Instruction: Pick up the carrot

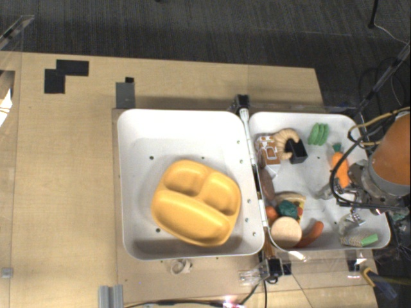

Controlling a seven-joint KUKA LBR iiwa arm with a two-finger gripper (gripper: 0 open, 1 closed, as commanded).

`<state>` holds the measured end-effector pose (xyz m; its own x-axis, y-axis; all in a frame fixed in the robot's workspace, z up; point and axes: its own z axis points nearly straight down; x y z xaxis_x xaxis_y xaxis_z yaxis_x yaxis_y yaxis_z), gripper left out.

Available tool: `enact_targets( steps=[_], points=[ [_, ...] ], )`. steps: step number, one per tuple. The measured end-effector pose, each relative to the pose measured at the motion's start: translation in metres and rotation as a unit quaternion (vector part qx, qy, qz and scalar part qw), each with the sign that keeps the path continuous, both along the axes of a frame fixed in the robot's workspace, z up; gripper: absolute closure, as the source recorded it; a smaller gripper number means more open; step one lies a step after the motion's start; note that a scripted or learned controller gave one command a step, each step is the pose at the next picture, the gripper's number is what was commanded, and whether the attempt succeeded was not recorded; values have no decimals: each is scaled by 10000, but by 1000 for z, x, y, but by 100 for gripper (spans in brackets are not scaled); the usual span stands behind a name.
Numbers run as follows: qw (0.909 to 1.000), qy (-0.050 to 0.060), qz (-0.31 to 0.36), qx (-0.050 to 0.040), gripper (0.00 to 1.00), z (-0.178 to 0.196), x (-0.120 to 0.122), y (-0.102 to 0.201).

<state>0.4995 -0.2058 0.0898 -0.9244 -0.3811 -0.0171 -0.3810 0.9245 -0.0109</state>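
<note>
The carrot (pixel 340 168) is a small orange piece with a bit of green at its top. It lies near the right side of the right bin (pixel 321 117), partly crossed by black cables. The arm's orange band (pixel 393 151) and grey wrist (pixel 380 186) hang over the bin's right edge, just right of the carrot. The gripper (pixel 355 218) points down toward the bin's lower right corner, below the carrot and apart from it. Nothing can be seen held in it.
In the right bin lie a green ridged piece (pixel 318 133), a brown toy with a black block (pixel 282 145), a round beige ball (pixel 286 231), a red-orange sausage shape (pixel 313 231) and a grey-green item (pixel 359 239). A big yellow loaf shape (pixel 196 201) sits in the left bin (pixel 138 172).
</note>
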Motion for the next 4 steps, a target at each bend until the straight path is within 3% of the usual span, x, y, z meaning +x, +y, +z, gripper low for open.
enact_targets(
  steps=[1,2,3,4],
  points=[
    [9926,14,-1215,12,0,0,2,-1],
    [10000,2,-76,11,0,0,0,1],
    [9909,16,-1344,14,0,0,0,-1],
    [9967,24,809,5,0,-1,5,2]
  ],
)
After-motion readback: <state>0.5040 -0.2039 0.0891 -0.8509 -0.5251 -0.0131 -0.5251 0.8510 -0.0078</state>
